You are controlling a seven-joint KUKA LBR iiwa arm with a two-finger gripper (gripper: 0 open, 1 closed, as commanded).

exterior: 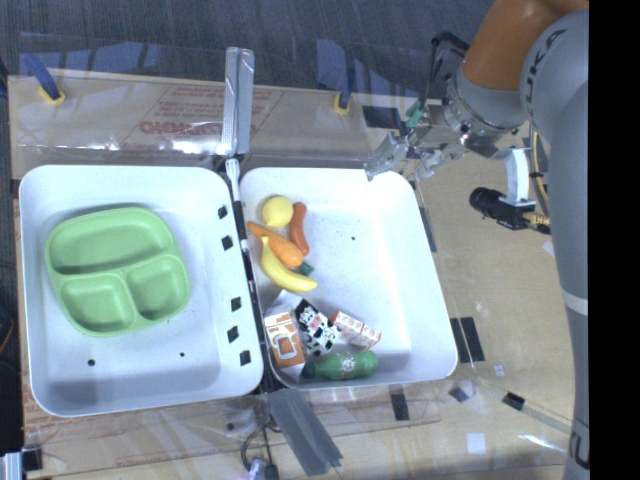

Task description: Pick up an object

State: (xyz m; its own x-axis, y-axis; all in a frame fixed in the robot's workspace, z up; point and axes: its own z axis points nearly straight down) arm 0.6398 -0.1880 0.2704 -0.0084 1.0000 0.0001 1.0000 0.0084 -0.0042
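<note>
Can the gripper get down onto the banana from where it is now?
Probably yes. The gripper hangs over the right bin's back rim, and the banana lies uncovered, though a carrot rests against it.

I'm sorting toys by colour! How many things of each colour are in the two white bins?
Green: 2, the divided plate and the cucumber
Yellow: 2, the lemon and the banana
Orange: 2, the carrot and the sausage
Mixed-colour small boxes: 3
Total: 9

Arm casing — letters read "KUKA", probably — partly cropped
</note>
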